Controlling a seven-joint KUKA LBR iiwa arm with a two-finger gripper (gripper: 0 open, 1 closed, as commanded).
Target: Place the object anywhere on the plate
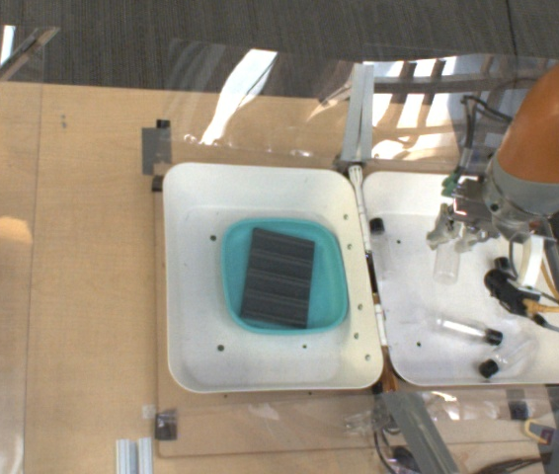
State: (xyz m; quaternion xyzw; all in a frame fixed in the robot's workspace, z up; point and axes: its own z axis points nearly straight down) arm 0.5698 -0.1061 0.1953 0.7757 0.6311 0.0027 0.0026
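Note:
A teal square plate (334, 299) lies in the middle of the left bin (191, 265). A dark grey ribbed rectangular block (278, 278) rests flat on the plate, roughly centred. My gripper (450, 237) hangs over the upper part of the right bin (408, 358), well to the right of the plate and apart from the block. A pale, clear shape (445, 264) shows just below the gripper; I cannot make out what it is.
In the right bin lie a clear tube with a black cap (469, 332), another black-capped piece (489, 368) near the front right corner, and a small black bit (376, 225) by the left wall. Black cables (509, 286) trail beside the wrist. A metal divider (366, 255) separates the bins.

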